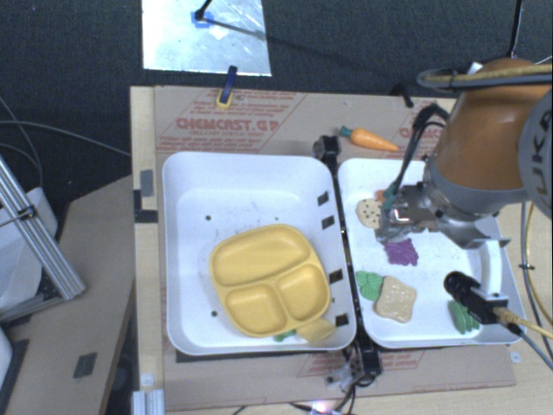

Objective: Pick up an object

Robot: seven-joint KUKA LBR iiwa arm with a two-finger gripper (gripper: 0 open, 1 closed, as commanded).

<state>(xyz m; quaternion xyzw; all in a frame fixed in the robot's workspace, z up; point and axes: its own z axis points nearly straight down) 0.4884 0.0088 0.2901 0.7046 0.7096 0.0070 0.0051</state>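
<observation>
Purple grapes point(401, 251) beneath gripper point(396, 225), mid-bin

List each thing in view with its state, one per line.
Pincer: low in the right bin, above the purple grapes.
Yellow divided plate: flat in the left bin.
Toast slice: lying flat.
Carrot: lying on the bench outside the bins.

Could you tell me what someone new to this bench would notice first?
Probably the big yellow divided plate lying in the left bin. Next, the grey-and-orange arm over the right bin, its hand just above a purple toy. A toy carrot lies outside, behind the bins.
</observation>
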